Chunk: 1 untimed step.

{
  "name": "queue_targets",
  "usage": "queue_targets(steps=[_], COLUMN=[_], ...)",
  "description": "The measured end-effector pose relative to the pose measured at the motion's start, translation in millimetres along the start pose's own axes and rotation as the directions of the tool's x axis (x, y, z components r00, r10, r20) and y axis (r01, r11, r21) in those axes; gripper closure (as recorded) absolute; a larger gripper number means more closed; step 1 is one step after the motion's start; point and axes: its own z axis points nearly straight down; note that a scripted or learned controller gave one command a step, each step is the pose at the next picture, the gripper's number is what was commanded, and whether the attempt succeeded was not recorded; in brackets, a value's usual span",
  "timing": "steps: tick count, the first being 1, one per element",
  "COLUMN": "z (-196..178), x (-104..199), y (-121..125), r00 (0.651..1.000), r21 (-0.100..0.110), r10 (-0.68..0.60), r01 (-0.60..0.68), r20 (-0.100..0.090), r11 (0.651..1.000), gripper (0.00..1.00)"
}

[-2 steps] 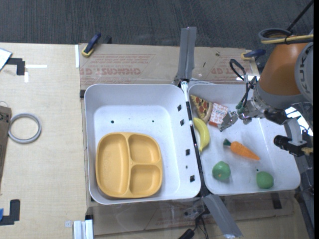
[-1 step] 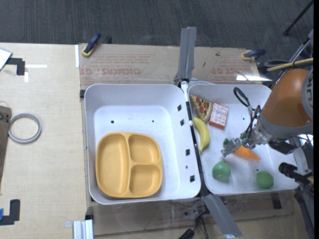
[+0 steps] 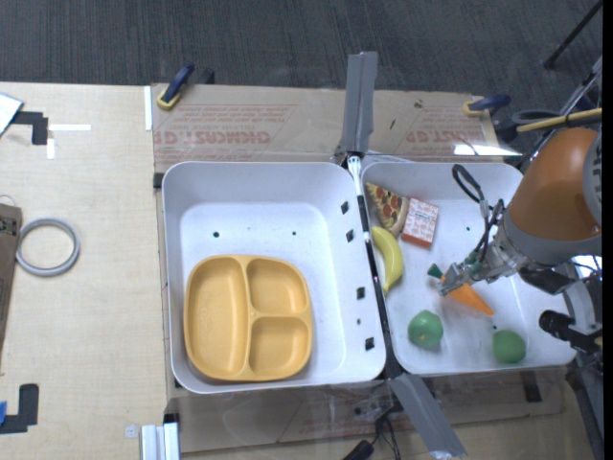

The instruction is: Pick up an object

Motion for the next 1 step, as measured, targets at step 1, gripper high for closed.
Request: queue_targets(steps=[1], z=[-114.0], x=[48.2], y=[22.5], r00=[1.0], r21=[-0.001], r10=[-0.011], r01=[0.011], r20=[0.002], r11=[1.0], gripper=[1.0])
